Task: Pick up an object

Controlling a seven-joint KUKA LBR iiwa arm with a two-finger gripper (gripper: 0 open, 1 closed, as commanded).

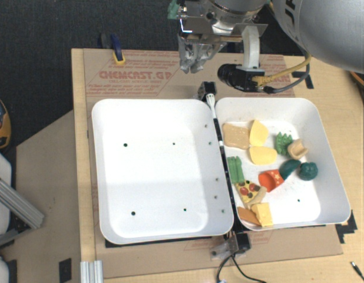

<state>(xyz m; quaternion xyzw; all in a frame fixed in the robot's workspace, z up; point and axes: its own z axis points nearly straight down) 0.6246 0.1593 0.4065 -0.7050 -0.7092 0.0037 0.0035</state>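
While the arm hangs high over the far edge of the worktop, the pincer sits above the brown board behind the bins, well apart from any object. Fingers: can't tell if apart or together, the tips blur into one grey clump. Nothing seen between them.

Task things all in right bin, clustered twd its left and middle. Left bin bare white w/ a few dark dots.

- tan bread slice, near the dividing wall
- two yellow pieces and, touching or nearly so
- green leafy piece, beige lump just beside it
- dark teal round pieces, red piece beside them
- green bean strip along bin wall
- pizza wedge, yellow cheese block nr front rim

Step in hand, as I judge it: approach, no target engaged yet.

How to do it well: pick an item w/ free flanks. Teal round pieces at the cluster's right edge look the best bet: open bin floor on the far side, bulky enough to clamp. Avoid bean strip and bread, too close to the wall, finger likely to hit the rim. Flat yellow pieces prob hard to get under. Come straight down, fingers set across the narrow axis, centred, close only once low enough. Lift slow, check the item rises w/ it.
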